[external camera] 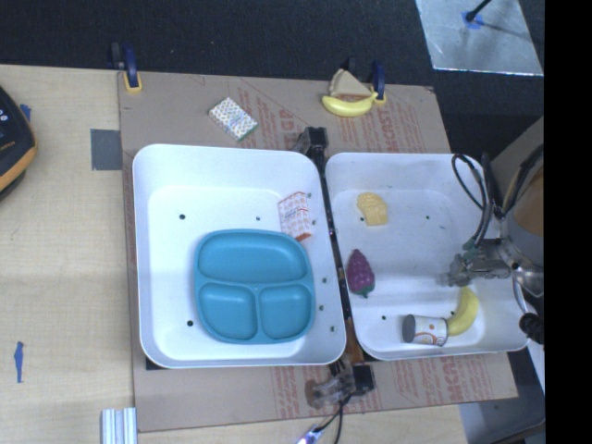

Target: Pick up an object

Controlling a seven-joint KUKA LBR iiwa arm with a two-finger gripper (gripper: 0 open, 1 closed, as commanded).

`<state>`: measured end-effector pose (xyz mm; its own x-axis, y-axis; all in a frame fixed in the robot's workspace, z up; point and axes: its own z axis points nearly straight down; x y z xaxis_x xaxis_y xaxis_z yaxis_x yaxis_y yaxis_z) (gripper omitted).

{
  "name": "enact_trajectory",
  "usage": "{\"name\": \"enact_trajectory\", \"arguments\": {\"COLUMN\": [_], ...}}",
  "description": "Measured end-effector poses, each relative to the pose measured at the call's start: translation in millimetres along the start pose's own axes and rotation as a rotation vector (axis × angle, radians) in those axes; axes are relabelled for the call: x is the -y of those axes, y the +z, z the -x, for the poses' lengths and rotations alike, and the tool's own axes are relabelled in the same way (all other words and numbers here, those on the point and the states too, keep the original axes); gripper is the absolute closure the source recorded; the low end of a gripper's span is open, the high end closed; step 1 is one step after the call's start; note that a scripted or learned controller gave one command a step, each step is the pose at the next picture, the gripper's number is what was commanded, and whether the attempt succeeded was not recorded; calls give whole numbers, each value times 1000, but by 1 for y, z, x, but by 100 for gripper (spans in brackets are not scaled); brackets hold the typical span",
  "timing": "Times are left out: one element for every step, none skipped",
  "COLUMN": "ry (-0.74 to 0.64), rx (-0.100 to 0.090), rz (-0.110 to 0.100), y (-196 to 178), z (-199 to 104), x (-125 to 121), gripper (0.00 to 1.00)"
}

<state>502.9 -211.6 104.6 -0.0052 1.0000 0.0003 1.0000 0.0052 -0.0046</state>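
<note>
The small yellow plastic banana lies in the right white bin, close to its right wall and near the front edge, its long axis running on a slant from lower left up to upper right. The gripper sits just above the banana's upper end, almost touching it, so the nearest thing to take lies directly toward the front of the bin from the tool; whether it is spread or closed I cannot tell, and nothing can be seen pinched in it. Just beside the banana's lower end lies a small white cylindrical cup on its side. Farther left in that bin are a purple grape bunch and a pale yellow lump, both well apart from the tool.
</note>
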Motion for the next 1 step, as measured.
{"name": "enact_trajectory", "arguments": {"ry": [-1], "rx": [0], "rz": [2], "y": [12], "z": [-69], "x": [-74], "gripper": [0]}}
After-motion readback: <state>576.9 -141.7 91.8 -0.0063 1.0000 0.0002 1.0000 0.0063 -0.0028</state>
